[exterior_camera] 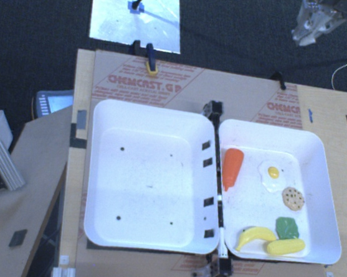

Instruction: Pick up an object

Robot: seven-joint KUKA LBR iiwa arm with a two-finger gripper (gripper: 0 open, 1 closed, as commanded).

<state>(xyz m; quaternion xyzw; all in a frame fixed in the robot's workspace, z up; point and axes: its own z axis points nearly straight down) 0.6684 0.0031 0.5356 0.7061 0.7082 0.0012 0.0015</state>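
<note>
Grey gripper above bench, well apart from orange carrot.

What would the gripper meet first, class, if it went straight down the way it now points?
Probably nothing in either bin. The gripper hangs beyond the bench's far edge, over dark floor, pointing down. Depth is unclear from this slanted view, so bare bench behind the right bin is possible.

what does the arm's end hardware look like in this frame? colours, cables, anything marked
At the top right of the camera view, the claw is a pale silvery-grey metal piece with a blurred outline. Above it sits a grey part with a thin orange strip at the frame's top edge. A dark fitting sits to its right, and a thin pale cable loops down from there. No markings are legible.
</note>
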